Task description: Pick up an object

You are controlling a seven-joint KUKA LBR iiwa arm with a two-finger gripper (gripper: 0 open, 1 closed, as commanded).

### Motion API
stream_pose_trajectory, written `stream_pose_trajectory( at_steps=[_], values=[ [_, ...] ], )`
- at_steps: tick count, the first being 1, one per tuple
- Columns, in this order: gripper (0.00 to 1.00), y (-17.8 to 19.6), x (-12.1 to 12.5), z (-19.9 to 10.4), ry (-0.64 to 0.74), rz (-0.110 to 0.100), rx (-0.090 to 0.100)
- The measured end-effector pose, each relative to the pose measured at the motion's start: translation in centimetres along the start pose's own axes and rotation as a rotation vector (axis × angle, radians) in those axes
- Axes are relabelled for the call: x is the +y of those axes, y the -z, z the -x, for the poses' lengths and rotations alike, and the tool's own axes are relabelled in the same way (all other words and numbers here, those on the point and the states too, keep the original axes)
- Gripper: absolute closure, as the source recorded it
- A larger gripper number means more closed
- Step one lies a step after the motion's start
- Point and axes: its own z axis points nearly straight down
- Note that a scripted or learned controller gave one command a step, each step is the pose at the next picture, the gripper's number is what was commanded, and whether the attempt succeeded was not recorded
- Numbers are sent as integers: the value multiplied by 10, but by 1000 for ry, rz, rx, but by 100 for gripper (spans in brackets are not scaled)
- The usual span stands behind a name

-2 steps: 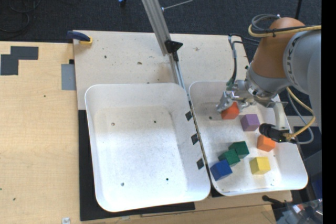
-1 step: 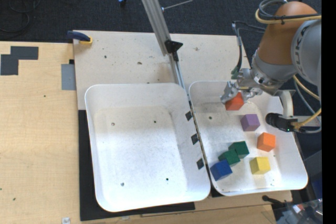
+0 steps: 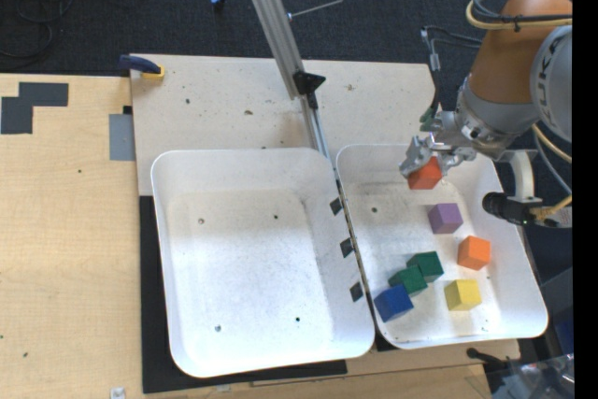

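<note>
My gripper [image 3: 424, 165] over right bin [image 3: 523, 318], near its back edge, fingers closed on red-orange block [image 3: 426, 174], block held between them. Below in same bin: purple cube [image 3: 445, 218], orange cube [image 3: 474, 251], yellow cube [image 3: 462, 294], two green blocks [image 3: 418, 271] touching, blue cube [image 3: 393, 302]. Left bin [image 3: 187, 201] alongside.

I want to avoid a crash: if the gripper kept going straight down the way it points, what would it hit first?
The gripper has a red-orange block at its fingertips. Straight below looks like bare floor of the right bin. The purple cube sits apart, nearer the camera; depth is uncertain.
</note>
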Motion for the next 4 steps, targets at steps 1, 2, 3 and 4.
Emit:
stream_pose_trajectory(
  at_steps=[1, 2, 3, 4],
  values=[
    [100, -3, -1, -44, 3, -5, 2],
    [100, 4, 13, -99, 5, -2, 2],
    [100, 12, 8, -146, 3, -3, 2],
    [100, 2, 11, -193, 3, -3, 1]
  ],
)
